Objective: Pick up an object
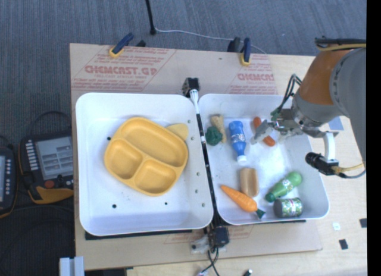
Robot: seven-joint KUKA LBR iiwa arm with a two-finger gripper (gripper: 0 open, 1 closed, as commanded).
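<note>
The tool (266,131) hangs over the right bin (318,206), upper right of frame — its grip state I cannot tell. Just left, a blue bottle (237,138) lies lengthwise, cap pointing toward the frame's bottom.

glossy plastic tray (146,156), seemingly cardboard bench (119,72)

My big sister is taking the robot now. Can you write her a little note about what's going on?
Gripper: over the right bin, beside a small orange-red piece. Nothing seen between its fingers.
Right bin holds: blue bottle, carrot, bread roll, green bottle, green can, dark green toy.
Left bin holds a yellow divided plate.
Done: arm is reaching into the right bin.
Left: grab and lift one thing.
</note>
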